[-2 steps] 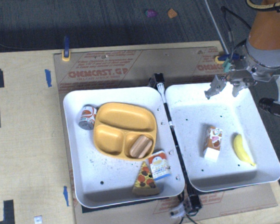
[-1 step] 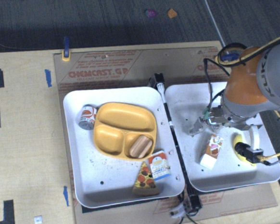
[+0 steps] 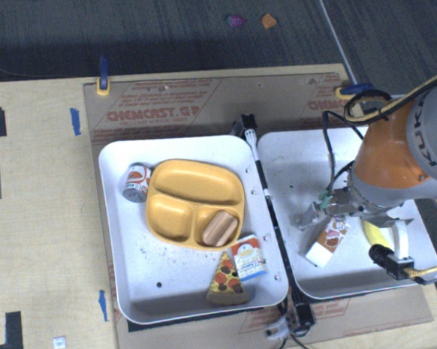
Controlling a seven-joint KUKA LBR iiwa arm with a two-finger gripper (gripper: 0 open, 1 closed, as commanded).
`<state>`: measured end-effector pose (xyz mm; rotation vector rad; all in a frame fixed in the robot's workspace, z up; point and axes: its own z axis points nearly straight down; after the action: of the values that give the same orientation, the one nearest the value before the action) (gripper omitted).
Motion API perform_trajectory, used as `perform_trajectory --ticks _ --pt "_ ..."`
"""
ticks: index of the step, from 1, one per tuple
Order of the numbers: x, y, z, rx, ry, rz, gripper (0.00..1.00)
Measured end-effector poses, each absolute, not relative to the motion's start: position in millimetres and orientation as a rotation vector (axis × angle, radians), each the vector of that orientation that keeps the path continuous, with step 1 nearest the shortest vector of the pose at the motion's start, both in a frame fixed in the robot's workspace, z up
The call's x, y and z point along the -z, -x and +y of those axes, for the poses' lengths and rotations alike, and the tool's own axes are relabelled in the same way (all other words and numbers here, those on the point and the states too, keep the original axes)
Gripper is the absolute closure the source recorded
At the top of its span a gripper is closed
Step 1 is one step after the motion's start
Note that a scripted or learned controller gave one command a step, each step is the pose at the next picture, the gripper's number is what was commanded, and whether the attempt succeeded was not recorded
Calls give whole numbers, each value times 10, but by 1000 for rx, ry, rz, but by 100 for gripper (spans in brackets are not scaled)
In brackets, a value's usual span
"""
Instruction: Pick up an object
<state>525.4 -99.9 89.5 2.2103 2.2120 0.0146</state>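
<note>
My gripper (image 3: 321,211) is low in the right bin (image 3: 293,164), near its middle, below the orange wrist band. Just beneath and touching it in the image lies a small brown-and-white packet (image 3: 328,243), tilted, with its white end toward the bin's front. A yellow object (image 3: 375,234) lies to the packet's right, partly hidden by the arm. The left bin (image 3: 125,237) holds a yellow divided plate (image 3: 182,188) with a sausage (image 3: 220,228) in one compartment, a can (image 3: 135,182), a pizza slice (image 3: 225,278) and a small carton (image 3: 248,258).
The bins' shared rims (image 3: 266,204) run between the two bins, left of the gripper. A black cable connector (image 3: 385,261) hangs off the arm near the right bin's front right corner. Bare bin floor shows at the right bin's back left.
</note>
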Motion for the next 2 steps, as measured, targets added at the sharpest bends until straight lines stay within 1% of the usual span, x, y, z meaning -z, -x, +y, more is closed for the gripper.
perform_trajectory --ticks 1,2 --pt "-895 -4844 -931 -15 -2210 2209 0" --pt "-1009 -4862 -982 -14 -2207 2192 100"
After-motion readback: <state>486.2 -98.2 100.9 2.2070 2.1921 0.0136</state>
